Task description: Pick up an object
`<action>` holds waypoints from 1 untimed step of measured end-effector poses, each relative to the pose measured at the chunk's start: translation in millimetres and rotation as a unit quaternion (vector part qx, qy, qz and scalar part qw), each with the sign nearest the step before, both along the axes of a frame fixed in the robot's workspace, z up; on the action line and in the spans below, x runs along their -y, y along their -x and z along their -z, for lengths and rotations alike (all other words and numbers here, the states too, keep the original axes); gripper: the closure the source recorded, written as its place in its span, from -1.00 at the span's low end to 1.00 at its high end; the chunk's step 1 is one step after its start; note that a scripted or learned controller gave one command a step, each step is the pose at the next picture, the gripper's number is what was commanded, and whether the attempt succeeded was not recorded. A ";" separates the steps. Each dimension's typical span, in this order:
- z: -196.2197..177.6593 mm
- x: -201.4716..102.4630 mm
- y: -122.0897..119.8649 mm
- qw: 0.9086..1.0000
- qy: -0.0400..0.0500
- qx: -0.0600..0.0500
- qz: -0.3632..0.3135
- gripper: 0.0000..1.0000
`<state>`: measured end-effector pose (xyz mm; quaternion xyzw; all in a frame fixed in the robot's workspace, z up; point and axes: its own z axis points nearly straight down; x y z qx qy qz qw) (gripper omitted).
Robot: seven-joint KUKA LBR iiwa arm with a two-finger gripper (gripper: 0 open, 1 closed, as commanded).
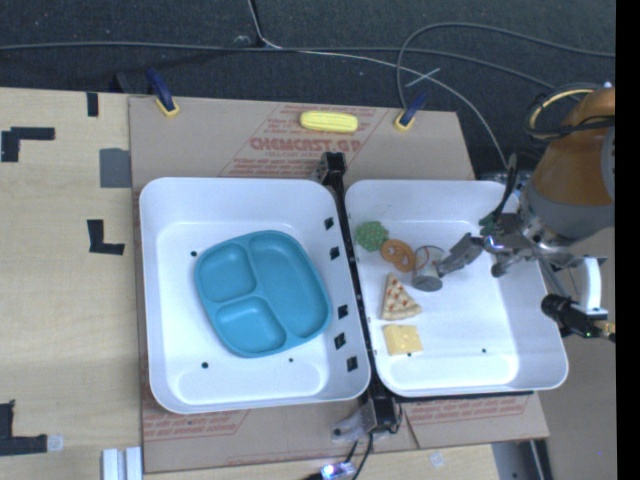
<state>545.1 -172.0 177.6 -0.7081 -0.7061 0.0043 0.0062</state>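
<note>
End effector (pixel 432 273) low in the right bin (pixel 500 363), beside the pretzel (pixel 397 255).
Brown, looped pretzel lies flat; whether the fingers are apart, I cannot tell.

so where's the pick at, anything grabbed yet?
Done: the arm has reached into the right bin. In hand: nothing visibly held; the end effector sits low by the pretzel. Left: grasp and lift. Broccoli, pizza slice and cheese cracker lie on the bin floor.

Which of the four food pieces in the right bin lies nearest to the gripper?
The brown pretzel. It lies just left of the gripper, whereas the green broccoli, pizza slice and yellow cheese square lie farther away.
</note>
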 end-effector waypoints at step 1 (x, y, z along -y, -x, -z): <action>-7.3 -0.3 -3.4 1.000 0.001 0.007 -0.002 -1.00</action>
